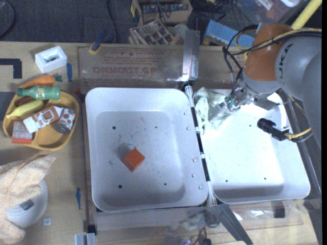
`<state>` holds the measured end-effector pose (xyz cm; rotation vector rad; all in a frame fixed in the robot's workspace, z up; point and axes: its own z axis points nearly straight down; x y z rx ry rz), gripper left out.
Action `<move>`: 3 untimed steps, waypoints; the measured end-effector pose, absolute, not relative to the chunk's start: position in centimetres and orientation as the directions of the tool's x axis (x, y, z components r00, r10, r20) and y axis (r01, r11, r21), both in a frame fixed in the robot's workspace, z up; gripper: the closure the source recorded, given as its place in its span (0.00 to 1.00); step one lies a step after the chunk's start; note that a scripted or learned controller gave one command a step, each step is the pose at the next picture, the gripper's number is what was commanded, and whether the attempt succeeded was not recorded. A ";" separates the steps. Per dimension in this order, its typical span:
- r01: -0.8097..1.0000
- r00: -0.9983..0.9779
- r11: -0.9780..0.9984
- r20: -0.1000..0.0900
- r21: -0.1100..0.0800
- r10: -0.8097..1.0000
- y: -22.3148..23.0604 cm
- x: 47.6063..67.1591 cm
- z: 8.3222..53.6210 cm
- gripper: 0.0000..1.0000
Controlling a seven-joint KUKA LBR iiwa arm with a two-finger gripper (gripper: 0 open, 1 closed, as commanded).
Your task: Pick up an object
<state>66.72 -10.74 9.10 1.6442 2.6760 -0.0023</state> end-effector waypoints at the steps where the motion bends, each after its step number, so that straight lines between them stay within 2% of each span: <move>1: 0.949 -0.315 0.315 -0.002 0.006 0.949 -10.5 66.9 9.1 0.00; 2: 0.949 -0.315 0.315 -0.002 0.006 0.949 -10.5 66.9 9.1 0.00; 3: 0.733 -0.680 0.680 0.006 -0.007 0.733 -13.2 66.5 9.0 0.00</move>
